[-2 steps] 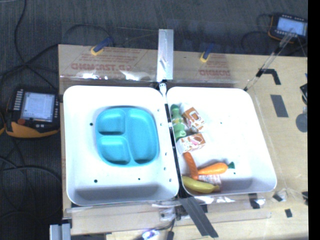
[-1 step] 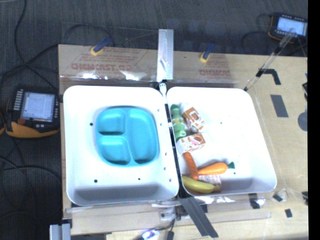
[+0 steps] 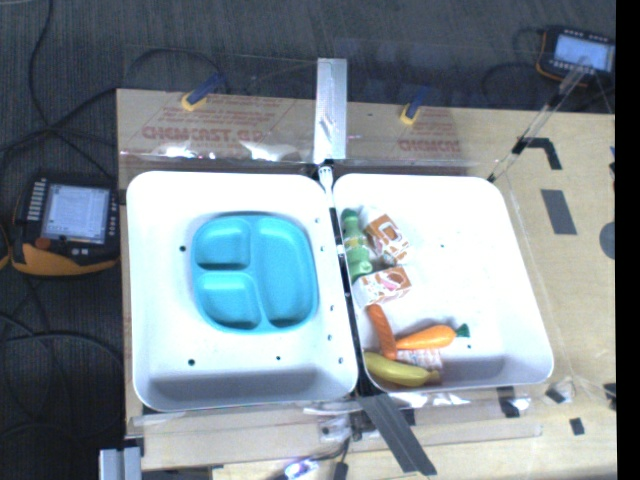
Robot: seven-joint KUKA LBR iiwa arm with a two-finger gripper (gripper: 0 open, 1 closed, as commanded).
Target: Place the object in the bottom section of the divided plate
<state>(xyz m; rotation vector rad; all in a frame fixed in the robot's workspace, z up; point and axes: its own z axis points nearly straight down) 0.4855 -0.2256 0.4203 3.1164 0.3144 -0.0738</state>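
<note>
A blue divided plate (image 3: 252, 270) lies in the left white bin (image 3: 160, 358), with two small sections on its left side and one larger section on its right. In the right bin (image 3: 490, 268), several toy foods lie along the left wall. From back to front they are a green piece (image 3: 354, 243), two small orange-and-white cartons (image 3: 386, 236) (image 3: 384, 285), an orange carrot (image 3: 428, 337), a second orange piece (image 3: 379, 325) and a yellow banana (image 3: 400, 371).
A metal divider strip (image 3: 331, 118) stands at the back between the bins. A handheld screen unit (image 3: 65, 218) sits off the bench at the left. Another device (image 3: 575, 53) is at the back right. Yellow clamps (image 3: 203, 92) hold the back board.
</note>
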